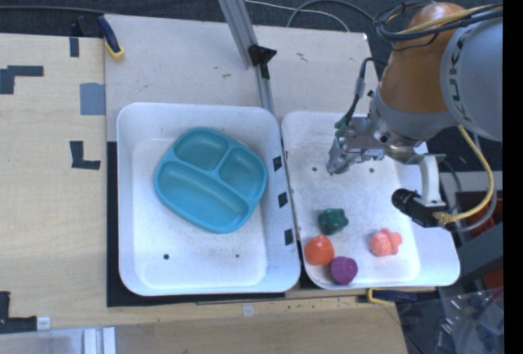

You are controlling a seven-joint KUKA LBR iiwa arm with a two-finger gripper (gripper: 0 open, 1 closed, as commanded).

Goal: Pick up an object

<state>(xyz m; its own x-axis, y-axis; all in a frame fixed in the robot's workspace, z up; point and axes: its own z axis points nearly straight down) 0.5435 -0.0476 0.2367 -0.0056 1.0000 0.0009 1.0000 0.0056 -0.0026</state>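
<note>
Camera view, itemised from above.

Item: my gripper [337, 165]. It hangs over the upper part of the right bin [433, 266], near that bin's left wall, fingers pointing down toward the white floor. From this angle the fingertips look drawn close together with nothing between them, though the view is small and I cannot tell for certain whether a narrow gap remains. My arm [425, 74], grey with its orange band, comes in from the right above it.

Item: green object [333, 220]. Dark green, lumpy, irregular outline. It lies on the right bin's floor, below my gripper in the picture and near it, but apart from the fingers.

Item: orange object [319, 249]. Round, orange-red, smooth. It sits just below the green object, close to the bin's left wall, farther from my gripper.

Item: purple object [344, 269]. Round, purple-magenta. It lies just beside the orange object, at the bin's lower edge, the farthest of the four from my fingers.

Item: pink object [385, 243]. Salmon pink, knobbly shape. It lies to the right of the green and orange objects, apart from both, well below and to the right of my gripper.

Item: left bin [131, 181]. White, shallow, touching the right bin along their shared edge. It holds a blue divided tray [211, 179], tilted in outline, with three compartments, lying well apart from my gripper.
</note>
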